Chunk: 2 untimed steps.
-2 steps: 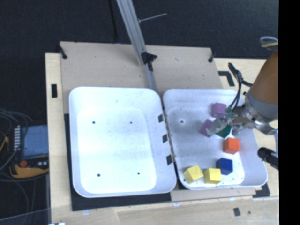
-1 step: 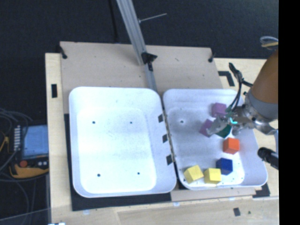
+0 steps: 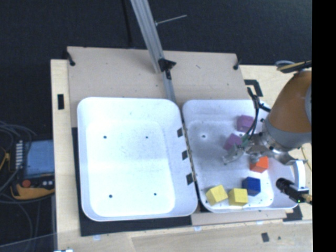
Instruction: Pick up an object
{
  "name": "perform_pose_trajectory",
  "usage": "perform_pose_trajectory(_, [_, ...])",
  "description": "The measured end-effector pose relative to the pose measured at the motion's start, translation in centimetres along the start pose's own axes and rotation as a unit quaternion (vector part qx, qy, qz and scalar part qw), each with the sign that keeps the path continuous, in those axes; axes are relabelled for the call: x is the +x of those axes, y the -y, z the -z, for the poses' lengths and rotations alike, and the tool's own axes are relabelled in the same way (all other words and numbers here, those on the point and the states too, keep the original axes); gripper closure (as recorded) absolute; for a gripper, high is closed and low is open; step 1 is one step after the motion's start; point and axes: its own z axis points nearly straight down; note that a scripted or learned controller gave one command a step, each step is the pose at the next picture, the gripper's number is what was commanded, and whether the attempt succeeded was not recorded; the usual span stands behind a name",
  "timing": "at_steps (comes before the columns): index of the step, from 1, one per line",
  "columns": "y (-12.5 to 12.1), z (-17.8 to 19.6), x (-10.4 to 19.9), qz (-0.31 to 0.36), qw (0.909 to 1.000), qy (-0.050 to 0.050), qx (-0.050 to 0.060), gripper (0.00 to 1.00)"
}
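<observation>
My gripper (image 3: 234, 153) hangs low over the middle of the right bin (image 3: 202, 121), reaching in from the right under the orange-banded wrist. A purple block (image 3: 232, 140) lies just above its tips, touching or nearly so. A second purple block (image 3: 244, 122) sits farther back. An orange block (image 3: 259, 165) lies right beside the wrist. A blue cube (image 3: 252, 185) and two yellow cubes (image 3: 216, 194) (image 3: 238, 196) rest along the bin's front edge. Nothing shows between the fingers.
The left bin (image 3: 128, 156) stands beside the right one on the bench. A slanted metal pole (image 3: 152, 35) rises from behind the bins' shared edge. A blue box and cables (image 3: 37, 161) sit off the bench at far left.
</observation>
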Motion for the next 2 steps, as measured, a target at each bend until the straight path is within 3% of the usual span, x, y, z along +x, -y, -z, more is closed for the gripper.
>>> perform_pose_trajectory(1, [1.06,-5.54,-0.23,0.0,1.0,0.0,0.0,0.0])
perform_pose_trajectory(2, [0.96,-5.99,-0.35,-0.001,1.0,0.001,-0.003,0.0])
